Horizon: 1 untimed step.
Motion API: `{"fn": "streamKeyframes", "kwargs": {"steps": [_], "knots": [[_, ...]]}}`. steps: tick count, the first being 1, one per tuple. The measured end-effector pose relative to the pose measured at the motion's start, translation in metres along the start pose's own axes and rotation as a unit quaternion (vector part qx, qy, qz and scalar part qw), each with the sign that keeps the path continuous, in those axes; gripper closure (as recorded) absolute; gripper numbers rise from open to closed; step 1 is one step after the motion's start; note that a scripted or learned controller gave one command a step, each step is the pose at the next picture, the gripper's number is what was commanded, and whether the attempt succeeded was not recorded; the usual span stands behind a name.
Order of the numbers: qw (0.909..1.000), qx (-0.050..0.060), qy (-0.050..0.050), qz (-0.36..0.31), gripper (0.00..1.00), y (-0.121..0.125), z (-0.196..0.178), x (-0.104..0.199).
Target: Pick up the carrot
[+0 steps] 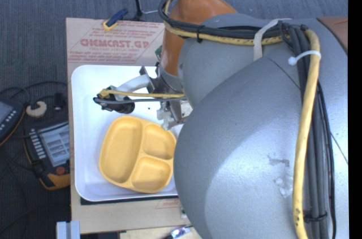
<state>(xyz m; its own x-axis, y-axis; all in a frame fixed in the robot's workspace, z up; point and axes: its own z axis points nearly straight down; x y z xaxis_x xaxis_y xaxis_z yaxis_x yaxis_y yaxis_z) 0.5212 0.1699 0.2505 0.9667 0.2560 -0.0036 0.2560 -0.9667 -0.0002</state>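
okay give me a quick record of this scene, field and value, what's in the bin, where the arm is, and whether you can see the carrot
bin in view: white bin, on the bench's left
in the bin: yellow divided plate with three compartments, nothing visible in them
arm: grey arm with orange band, reaching in from the right and covering much of the bench
gripper: gripper low over the bin, just above the plate's upper edge
cable: yellow cable along the arm
carrot: cannot tell; none visible, the arm hides much of the bench
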Motion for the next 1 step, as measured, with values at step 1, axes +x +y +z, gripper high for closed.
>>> {"fn": "streamKeyframes", "kwargs": {"steps": [1], "knots": [[0.9999,-0.001,-0.006,-0.014,1.0,-0.01,0.0981,-0.0398]]}}
